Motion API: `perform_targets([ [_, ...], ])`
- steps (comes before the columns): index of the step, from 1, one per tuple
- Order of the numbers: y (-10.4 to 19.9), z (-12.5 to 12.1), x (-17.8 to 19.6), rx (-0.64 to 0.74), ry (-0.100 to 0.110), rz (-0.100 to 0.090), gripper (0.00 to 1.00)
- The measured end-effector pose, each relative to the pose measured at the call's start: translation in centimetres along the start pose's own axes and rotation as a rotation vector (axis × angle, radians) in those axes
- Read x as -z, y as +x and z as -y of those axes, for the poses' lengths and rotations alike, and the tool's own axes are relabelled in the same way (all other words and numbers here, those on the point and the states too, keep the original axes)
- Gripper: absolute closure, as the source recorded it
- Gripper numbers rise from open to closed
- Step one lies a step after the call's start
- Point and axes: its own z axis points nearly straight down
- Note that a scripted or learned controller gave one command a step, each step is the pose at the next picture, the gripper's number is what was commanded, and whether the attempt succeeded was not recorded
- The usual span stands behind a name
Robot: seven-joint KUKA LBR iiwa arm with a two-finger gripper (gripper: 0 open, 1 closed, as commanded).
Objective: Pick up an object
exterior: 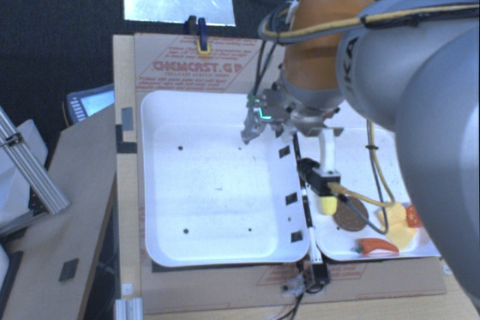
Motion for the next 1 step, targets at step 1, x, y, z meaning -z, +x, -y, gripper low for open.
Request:
perform_targets([
  [1, 0.02, 8.88, 23.90, 0.004, -0.017, -0.007, 0.00],
])
